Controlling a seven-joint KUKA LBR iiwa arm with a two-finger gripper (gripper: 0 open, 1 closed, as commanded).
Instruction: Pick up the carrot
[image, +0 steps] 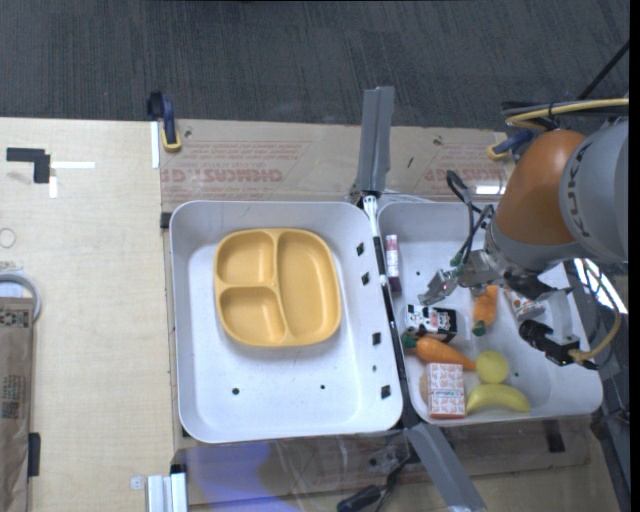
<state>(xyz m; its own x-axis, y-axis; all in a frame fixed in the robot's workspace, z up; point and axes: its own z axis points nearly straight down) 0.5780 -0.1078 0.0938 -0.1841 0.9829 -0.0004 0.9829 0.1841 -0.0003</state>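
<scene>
Reaching arm (560, 200): it comes in from the right side and hangs over the right bin, above and to the right of the carrot; the orange band sits high above the carrot.
Carrot (441, 351): it lies flat on the floor of the right bin (570, 405), in the lower half, with the green end to the left and the thin tip to the right. Nothing is holding it.
Gripper (446, 283): it is just above the carrot in the view, with a clear gap between them. I cannot tell if the claw is released or clenched, because the metal parts are small and mixed together.
Black and white carton (433, 320): it is between the gripper and the carrot, just above the carrot's green end.
Small orange piece (485, 306): it is above and to the right of the carrot, near the gripper and apart from the carrot.
Lemon (491, 367): it is just to the right of the carrot's tip.
Banana (497, 399): it is below the lemon, to the lower right of the carrot.
Cracker pack (445, 390): it is directly below the carrot and very near to it.
Left bin (200, 400): it is well to the left of the carrot and holds a yellow divided plate (278, 287).
</scene>
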